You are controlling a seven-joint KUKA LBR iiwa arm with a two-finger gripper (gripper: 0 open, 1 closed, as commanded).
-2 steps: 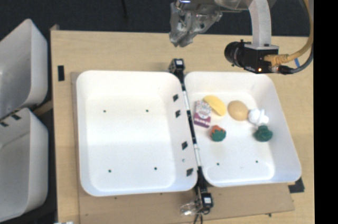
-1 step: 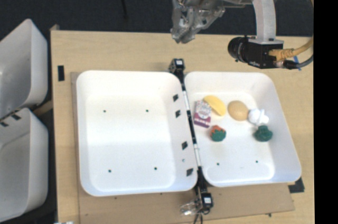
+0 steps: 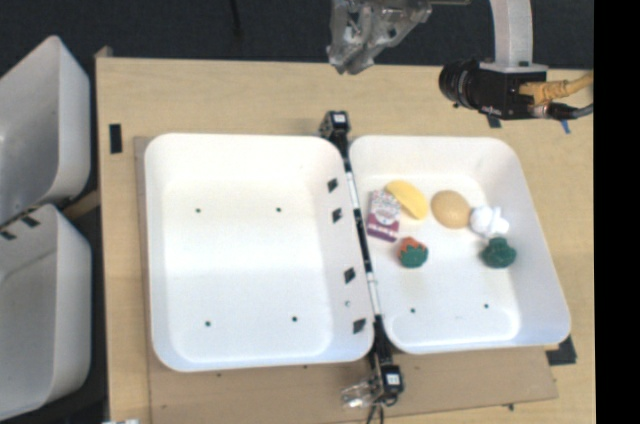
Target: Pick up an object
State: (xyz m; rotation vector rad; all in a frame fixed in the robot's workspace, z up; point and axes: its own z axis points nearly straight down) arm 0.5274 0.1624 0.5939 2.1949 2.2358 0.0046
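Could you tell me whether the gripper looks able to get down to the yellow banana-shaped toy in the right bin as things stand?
Probably yes: the gripper hangs above the bench's far edge, and the yellow toy lies uncovered, though a small packet sits close beside it.

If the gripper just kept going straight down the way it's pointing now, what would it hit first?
Probably the bare wooden bench behind the bins, not an object. The gripper hangs above the far edge, away from the items in the right bin, though depth is hard to judge.
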